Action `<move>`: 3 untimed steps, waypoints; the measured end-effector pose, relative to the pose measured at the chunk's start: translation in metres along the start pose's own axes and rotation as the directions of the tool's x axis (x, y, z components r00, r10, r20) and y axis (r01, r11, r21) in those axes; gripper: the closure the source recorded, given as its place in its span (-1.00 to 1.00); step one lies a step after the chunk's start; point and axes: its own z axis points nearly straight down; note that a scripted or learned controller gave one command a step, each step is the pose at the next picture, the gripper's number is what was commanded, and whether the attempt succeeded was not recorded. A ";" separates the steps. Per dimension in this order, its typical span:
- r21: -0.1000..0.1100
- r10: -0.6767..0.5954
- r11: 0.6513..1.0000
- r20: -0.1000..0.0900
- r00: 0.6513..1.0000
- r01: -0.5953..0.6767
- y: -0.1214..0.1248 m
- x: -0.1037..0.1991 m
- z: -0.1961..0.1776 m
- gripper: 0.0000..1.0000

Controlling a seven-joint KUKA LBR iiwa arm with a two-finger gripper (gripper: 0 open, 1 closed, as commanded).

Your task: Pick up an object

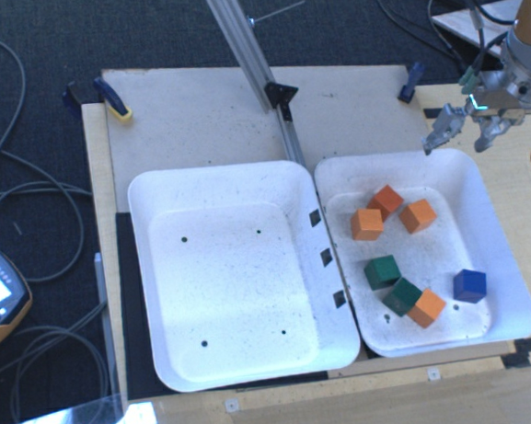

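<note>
The left bin (225, 275) is smooth white plastic with rounded corners. The right bin (498, 232) holds the small hard-edged cubes: three orange blocks (390, 212) clustered toward its far side, two dark green blocks (392, 283) and another orange nearer, a blue block (470, 285) rightmost. Above its far right corner hovers the metal pincer (459, 134), fingers spread, holding nothing. No pick-up has begun; descent, grasp and lift all remain.

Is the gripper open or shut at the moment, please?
Open: the gripper hangs above the right bin's far rim with its two fingers spread apart and nothing between them.
</note>
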 end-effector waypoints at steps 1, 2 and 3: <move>0.000 0.000 1.000 0.000 1.000 0.000 0.000 0.000 0.000 -1.00; 0.000 0.000 1.000 0.000 1.000 0.000 0.000 0.000 0.000 -1.00; -0.003 -0.001 1.000 0.000 1.000 0.001 0.001 0.000 -0.012 1.00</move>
